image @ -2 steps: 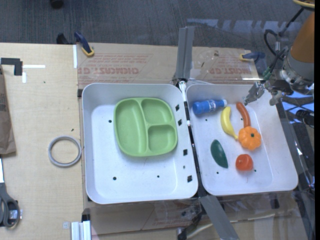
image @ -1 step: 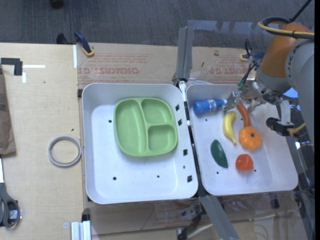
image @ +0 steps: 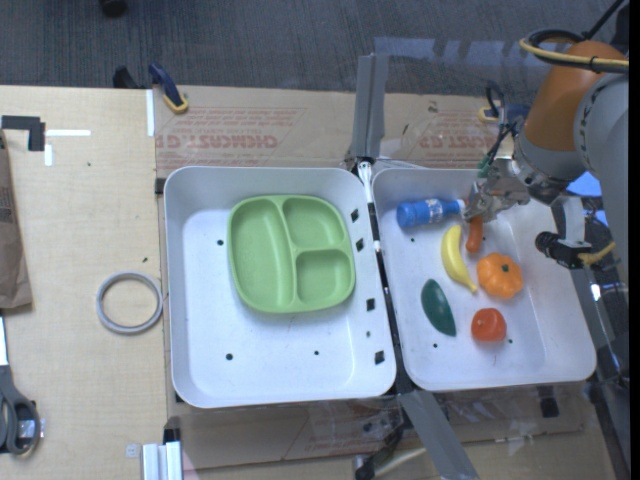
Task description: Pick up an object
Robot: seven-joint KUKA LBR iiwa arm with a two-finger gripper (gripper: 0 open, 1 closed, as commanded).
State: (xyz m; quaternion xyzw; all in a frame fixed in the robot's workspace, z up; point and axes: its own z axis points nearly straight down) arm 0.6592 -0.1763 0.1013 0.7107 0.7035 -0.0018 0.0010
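Low over the right white bin (image: 560, 363), the end effector (image: 480, 211) hangs directly above a small orange-red carrot-shaped toy (image: 474, 235); whether it grips anything cannot be told. A blue plastic bottle (image: 428, 212) lies just left, a yellow banana (image: 457, 258) below, an orange pumpkin (image: 500, 276) beyond.

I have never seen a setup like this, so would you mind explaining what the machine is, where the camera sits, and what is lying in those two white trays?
This is a single view from a camera fixed above a bench, looking down at a slant. The grey and orange machine on the right is a robot arm; its tool reaches down into the right bin. That bin holds a blue bottle, a banana, an orange pumpkin-like toy, a red tomato-like toy, a dark green piece and a small orange-red piece right under the tool. I cannot tell whether the tool holds anything. The left bin holds a green divided plate.
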